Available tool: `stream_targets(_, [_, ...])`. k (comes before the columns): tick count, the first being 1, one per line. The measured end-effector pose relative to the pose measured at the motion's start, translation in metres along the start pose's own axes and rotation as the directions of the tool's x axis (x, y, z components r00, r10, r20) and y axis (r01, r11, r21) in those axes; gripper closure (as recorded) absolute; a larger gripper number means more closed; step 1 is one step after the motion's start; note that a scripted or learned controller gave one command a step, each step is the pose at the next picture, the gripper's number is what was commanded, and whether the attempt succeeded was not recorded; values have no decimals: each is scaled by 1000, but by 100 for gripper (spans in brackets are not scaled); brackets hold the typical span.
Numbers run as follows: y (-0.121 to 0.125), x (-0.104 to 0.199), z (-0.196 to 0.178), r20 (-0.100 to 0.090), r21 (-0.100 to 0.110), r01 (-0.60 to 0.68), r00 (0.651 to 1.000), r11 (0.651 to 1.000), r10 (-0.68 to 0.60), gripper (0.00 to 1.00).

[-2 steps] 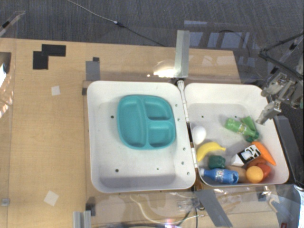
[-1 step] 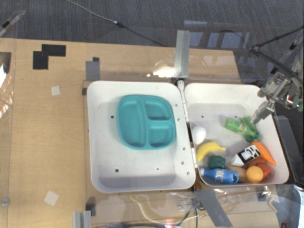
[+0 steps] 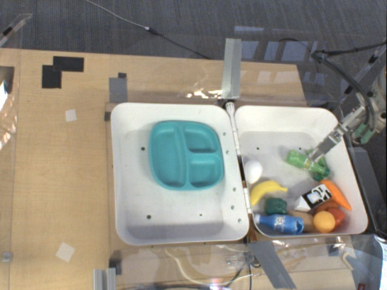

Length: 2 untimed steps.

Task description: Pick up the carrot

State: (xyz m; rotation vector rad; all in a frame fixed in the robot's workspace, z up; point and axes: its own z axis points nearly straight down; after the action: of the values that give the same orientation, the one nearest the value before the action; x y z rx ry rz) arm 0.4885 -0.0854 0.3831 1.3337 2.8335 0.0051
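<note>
Carrot [image 3: 336, 194] lies diagonally just below-right of the gripper [image 3: 314, 158], which sits over a green toy [image 3: 307, 163], can't tell about its jaws.

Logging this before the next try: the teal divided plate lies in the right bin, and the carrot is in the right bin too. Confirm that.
Not quite. The camera view shows the teal divided plate in the left bin, not the right. The carrot is indeed in the right bin.
</note>
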Motion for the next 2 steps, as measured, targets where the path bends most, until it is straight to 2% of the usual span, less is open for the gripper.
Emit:
stream_targets(1, [28, 33, 27, -2, 0, -17, 1000, 1000, 17, 0])
stream_targets(2, [53, 63, 43, -1, -1, 189, 982, 982, -189, 0])
